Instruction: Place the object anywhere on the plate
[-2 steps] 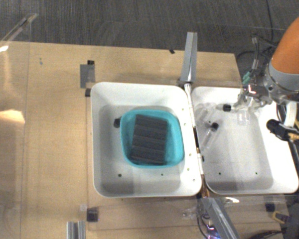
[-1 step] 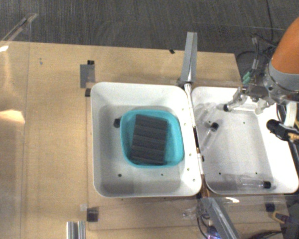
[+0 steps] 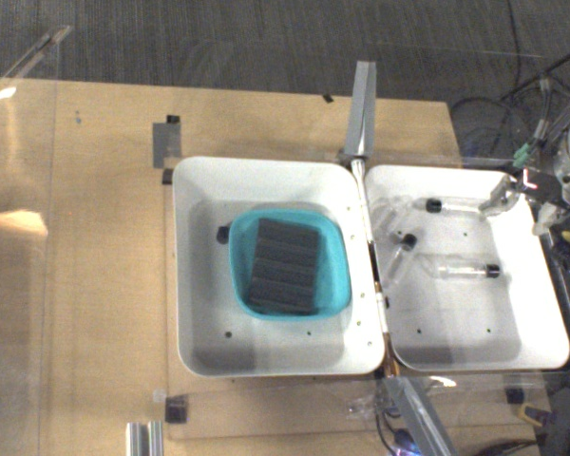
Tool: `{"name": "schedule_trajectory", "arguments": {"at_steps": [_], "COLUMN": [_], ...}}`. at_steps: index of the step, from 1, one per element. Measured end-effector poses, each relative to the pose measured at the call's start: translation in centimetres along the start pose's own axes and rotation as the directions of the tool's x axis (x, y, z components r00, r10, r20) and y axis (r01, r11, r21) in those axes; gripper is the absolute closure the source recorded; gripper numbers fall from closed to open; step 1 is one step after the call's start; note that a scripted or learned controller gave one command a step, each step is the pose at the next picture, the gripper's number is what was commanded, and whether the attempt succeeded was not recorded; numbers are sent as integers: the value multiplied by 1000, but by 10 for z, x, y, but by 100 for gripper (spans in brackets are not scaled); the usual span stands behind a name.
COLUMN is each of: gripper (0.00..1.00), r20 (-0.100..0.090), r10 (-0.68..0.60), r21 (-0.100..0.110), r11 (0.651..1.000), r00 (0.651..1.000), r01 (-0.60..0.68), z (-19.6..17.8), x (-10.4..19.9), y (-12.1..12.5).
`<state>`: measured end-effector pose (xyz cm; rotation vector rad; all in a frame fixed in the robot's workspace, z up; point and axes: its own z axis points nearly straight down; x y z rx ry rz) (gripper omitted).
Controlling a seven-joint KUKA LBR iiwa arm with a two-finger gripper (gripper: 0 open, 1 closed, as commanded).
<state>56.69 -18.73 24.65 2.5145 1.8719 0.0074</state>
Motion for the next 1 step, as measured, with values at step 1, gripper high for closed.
{"name": "schedule_trajectory", "arguments": {"at_steps": [1], "gripper": [0], "r20": [0], "r10": [101], "r21": [-3], "r11": [995], "r00": [995], "r01": [-101], "z": [-72], "x": [-3], "y": [-32]}}
